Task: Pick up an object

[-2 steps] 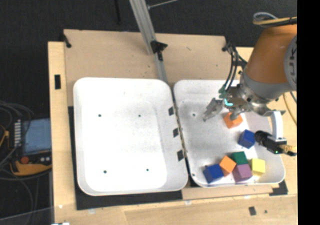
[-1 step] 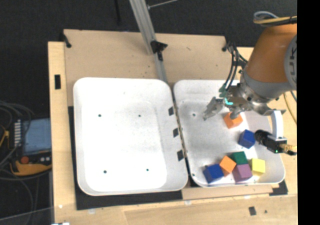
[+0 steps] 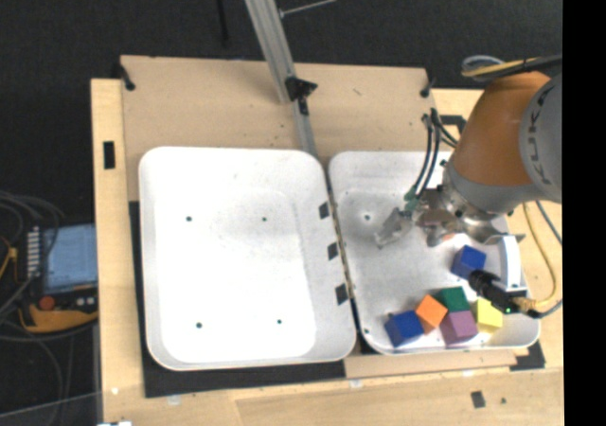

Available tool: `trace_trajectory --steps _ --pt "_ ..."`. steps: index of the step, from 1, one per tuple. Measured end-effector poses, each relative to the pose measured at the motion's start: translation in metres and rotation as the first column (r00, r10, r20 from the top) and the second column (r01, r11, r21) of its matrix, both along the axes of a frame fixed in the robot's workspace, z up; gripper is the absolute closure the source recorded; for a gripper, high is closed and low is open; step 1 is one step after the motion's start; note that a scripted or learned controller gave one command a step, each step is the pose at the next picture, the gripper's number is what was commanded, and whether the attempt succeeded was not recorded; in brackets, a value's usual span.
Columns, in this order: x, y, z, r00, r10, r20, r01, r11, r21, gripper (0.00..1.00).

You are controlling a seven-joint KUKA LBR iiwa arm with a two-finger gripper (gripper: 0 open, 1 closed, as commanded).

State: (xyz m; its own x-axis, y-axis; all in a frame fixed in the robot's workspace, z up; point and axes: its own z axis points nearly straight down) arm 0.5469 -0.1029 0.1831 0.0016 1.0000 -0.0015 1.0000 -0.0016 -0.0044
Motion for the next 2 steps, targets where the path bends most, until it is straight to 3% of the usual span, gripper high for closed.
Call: trace_trajectory --steps 1,2 --pt "-0.004 0.008 -0.054 1.000 -0.003 0.002 0.003 1.000 0.001 0.00" --pt "-0.003 0.006 -0.085 1.000 -0.004 0.007 0.004 1.000 0.000 0.00"
